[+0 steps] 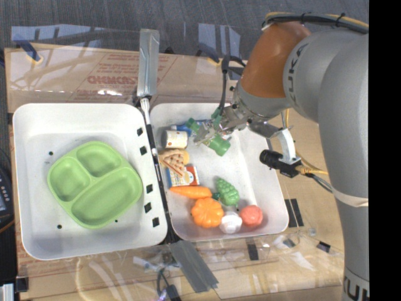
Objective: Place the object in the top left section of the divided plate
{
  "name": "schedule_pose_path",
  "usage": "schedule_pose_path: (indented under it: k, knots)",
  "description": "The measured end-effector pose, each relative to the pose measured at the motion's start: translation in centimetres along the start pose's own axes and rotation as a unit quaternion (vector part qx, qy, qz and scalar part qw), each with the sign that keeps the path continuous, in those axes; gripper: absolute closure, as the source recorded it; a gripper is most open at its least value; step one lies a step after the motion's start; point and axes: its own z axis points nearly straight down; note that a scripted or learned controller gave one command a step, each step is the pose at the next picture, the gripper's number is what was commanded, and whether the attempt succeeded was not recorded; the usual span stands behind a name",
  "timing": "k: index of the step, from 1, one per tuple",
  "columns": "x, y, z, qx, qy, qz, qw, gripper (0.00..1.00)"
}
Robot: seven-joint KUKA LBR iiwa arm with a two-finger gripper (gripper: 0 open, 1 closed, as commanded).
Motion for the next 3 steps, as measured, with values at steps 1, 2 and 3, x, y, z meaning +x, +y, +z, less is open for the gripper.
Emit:
schedule_pose_path:
  k: [1,2,3]
  knots:
    - [-0.6,5.9,6.8,-0.002,-0.001,0.050,0.9988,1.00]
    - [8.5,6.4,0.7,-0.002,0.000,0.009,1.0000,1.00]
    - [8.4,6.3,0.8,-0.001,0.000,0.010,1.0000,0.00]
